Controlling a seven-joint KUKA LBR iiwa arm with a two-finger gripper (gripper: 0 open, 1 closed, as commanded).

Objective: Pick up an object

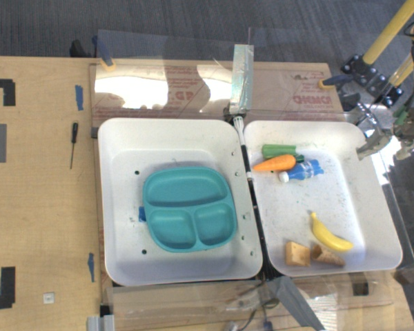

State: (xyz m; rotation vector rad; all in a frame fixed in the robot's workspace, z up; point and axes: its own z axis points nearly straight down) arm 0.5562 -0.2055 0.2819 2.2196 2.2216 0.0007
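Sitting nearest the camera, at the six o'clock end of the right bin [372, 185], a brown chunk [298, 253] and a smaller brown piece [328, 256] are lying just beside each other, with the banana [330, 236] curving right above them and touching, or nearly touching, the smaller piece. I am treating this bin as my hunting ground, since every loose thing is lying in it. Up at its twelve o'clock end a tight cluster is resting: a green piece [279, 149], an orange carrot [274, 163] lying against it, and a blue and white item [302, 171] pressed in at the carrot's four o'clock side. That crowding is making any of the three awkward to close on cleanly.

Filling much of the left bin [117, 157], a teal divided plate [188, 207] is lying flat; too broad and low, I judge, to be a sensible pick.

My tool [383, 133] is hanging at the right bin's two o'clock corner, over its rim and well apart from everything inside. Metal parts are blurring together there, so I cannot tell how it is set, and nothing is showing in its grasp. I am reading this as the very start: no object chosen yet.

I am favouring the banana, because bare floor is lying along its upper side, giving room to come down around it.
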